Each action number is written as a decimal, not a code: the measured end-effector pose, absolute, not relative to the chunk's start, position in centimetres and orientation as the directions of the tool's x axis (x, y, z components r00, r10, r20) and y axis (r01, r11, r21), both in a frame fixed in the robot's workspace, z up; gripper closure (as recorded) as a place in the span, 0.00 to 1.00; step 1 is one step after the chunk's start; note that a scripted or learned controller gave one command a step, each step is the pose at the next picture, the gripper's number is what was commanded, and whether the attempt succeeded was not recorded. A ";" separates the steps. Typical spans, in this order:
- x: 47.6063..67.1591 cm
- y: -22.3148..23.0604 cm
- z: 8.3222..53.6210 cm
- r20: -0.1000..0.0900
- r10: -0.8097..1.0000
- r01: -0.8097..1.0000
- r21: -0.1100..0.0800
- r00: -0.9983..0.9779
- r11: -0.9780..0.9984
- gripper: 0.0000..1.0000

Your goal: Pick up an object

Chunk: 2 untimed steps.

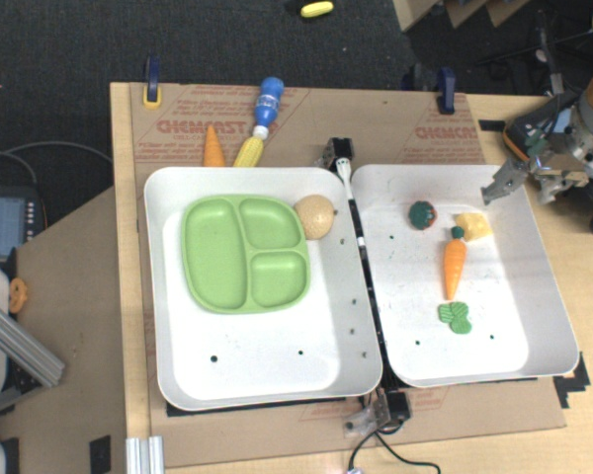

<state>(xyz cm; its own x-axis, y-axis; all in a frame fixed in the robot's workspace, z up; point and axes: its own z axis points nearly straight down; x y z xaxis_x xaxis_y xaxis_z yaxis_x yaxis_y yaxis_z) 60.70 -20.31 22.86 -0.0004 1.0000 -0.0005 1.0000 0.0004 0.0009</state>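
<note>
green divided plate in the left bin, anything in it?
Empty. All three compartments of the green plate show bare green; the tan ball sits beside its rim, outside it.

Upper frame: yellow object (317,9) on dark floor; blue-capped bottle (267,106) on bench. Left edge: cables (40,161), small screen (0,223).

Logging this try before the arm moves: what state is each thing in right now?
Gripper: over the right bin's far right rim, holding nothing.
Carrot: lying flat in the right bin.
Green divided plate: flat in the left bin, compartments bare.
Egg: resting against the plate's edge.
</note>
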 end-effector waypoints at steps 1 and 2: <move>64.1 -20.0 7.7 0.000 1.000 1.000 -0.004 -0.003 0.003 0.00; 64.6 -20.0 10.1 -0.005 1.000 1.000 0.014 -0.004 0.004 1.00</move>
